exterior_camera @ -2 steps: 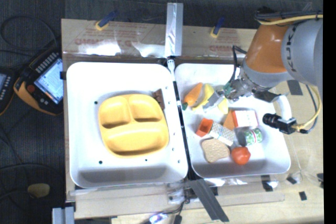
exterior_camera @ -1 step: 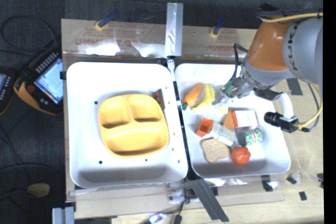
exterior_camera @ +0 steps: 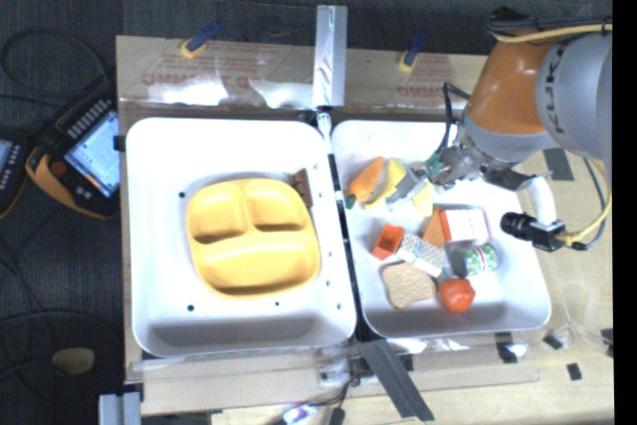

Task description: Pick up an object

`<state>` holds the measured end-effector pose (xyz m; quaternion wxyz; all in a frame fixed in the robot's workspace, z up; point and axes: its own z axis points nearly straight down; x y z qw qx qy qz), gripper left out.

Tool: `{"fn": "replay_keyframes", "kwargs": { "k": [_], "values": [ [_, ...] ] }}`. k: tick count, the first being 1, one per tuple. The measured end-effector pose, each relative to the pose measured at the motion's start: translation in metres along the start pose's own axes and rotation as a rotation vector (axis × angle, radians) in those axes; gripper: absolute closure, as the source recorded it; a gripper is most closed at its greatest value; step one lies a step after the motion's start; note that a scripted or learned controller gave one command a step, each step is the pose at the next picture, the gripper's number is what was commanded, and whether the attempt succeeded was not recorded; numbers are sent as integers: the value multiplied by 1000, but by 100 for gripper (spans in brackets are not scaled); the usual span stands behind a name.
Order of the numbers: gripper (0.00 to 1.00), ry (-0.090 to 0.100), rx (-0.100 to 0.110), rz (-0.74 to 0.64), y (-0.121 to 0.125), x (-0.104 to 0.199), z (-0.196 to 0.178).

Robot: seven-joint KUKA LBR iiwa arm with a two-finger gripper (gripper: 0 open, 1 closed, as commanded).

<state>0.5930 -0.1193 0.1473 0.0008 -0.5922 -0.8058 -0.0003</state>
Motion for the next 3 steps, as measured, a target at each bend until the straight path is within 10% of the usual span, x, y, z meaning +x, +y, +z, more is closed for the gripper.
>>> {"fn": "replay_keyframes", "kwargs": {
  "k": [1, 2, 3],
  "values": [
    [0, -3, -17, 81, 27, -40, 49],
    [100, -3, -16, 80, 27, -40, 41],
    [100, -3, 1, 220, 71, 36, -36]
  ]
}}
